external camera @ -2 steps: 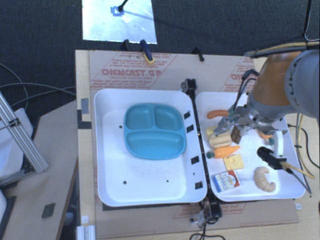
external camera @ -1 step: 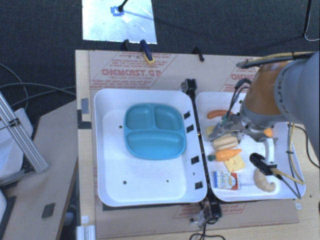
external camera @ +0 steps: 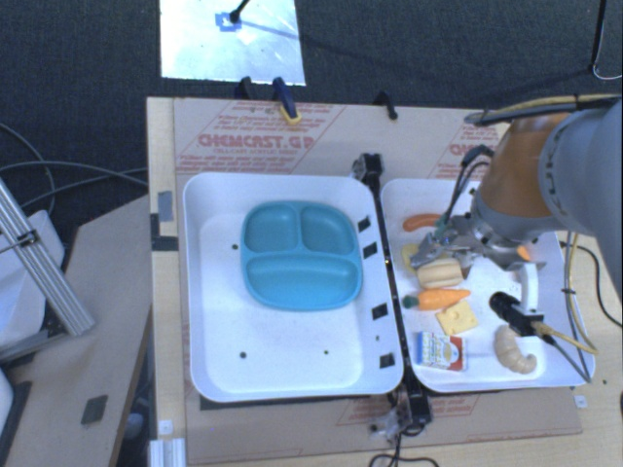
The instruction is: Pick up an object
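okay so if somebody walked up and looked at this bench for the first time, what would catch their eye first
Probably the blue divided plate, lying alone in the left white bin. Next, the grey and orange arm reaching in from the right, its gripper low over the right bin above a pale bread-like piece. That bin is crowded with toy food: a carrot, a cheese wedge and a small carton.

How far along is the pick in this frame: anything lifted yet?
Done: the arm has reached into the right bin, with the gripper low over the food pile, just above the bread roll and near the carrot. In hand: nothing visibly lifted; the items look to be lying on the bin floor. Whether the gripper has closed on anything is unclear. Left: grasp one object and raise it.
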### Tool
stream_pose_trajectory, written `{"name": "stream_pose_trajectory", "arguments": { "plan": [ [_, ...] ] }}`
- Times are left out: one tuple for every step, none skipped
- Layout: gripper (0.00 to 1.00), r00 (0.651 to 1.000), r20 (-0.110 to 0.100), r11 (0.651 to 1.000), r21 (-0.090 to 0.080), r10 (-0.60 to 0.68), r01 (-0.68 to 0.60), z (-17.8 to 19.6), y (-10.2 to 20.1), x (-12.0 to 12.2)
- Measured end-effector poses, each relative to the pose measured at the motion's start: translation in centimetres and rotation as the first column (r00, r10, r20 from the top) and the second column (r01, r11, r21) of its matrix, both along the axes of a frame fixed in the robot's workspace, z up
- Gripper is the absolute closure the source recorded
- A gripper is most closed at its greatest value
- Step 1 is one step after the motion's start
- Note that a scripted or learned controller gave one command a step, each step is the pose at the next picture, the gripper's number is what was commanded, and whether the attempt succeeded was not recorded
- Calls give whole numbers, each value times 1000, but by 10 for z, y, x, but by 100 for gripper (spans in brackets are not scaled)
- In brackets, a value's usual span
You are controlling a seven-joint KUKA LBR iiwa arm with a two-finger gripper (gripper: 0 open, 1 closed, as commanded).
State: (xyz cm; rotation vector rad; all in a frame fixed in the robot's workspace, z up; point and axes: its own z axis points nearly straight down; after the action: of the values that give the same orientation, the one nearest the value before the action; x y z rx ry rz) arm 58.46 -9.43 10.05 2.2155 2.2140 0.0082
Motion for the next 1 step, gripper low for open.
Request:
{"name": "stream_pose_trajectory", "arguments": {
  "plan": [
    [100,1000,-6,1000,2,0,0,61,-8,0]
  ]
}}
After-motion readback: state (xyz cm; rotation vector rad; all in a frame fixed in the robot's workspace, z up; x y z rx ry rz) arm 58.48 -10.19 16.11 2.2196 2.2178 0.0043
